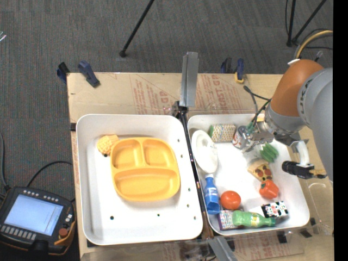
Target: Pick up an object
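The gripper hung over the right bin's far side, seemingly pinching a small can.

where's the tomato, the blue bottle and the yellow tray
tomato point(230, 199), camera view, middle of its red top
blue bottle point(211, 196), camera view, middle of its body
yellow tray point(145, 185), camera view, floor of its large compartment

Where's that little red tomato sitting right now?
The tomato lies in the right-hand bin, toward its front edge, just right of the blue bottle and above the green bottle.
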